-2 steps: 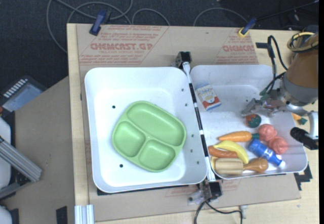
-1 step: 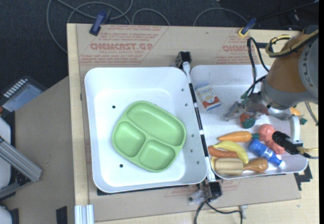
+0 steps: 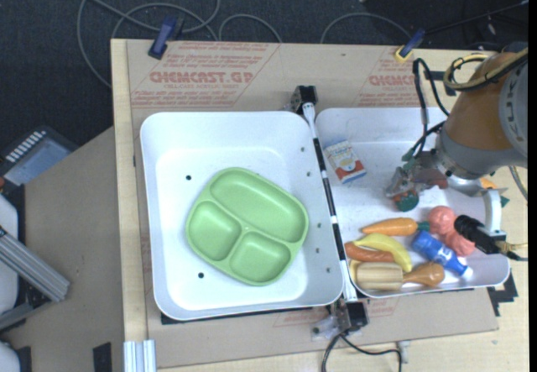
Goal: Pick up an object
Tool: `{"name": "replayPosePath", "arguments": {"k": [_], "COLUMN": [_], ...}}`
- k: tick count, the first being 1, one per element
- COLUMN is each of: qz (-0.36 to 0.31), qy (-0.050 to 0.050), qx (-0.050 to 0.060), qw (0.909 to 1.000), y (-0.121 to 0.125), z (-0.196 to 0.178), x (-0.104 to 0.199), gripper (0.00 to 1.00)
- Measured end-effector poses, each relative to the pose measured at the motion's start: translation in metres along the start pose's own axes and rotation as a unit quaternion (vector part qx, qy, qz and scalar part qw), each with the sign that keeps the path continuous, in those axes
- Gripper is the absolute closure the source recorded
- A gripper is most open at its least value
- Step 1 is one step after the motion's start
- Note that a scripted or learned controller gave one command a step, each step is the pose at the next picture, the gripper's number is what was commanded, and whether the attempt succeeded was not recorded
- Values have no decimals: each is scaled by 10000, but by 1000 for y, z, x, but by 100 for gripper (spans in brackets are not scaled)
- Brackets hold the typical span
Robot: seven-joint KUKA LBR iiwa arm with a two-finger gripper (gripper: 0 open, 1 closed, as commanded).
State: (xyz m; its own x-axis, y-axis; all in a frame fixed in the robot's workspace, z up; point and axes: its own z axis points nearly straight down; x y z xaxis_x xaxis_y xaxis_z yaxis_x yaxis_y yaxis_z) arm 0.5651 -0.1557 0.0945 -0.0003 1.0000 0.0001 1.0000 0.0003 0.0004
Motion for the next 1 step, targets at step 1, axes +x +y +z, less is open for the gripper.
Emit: {"name": "replayPosePath", "arguments": {"k": [1], "qz": [-9], "qy": [3], "qx": [-14], "qw": [10000], "y": [22], "z": [-102], "x": [70], "gripper": [100]}}
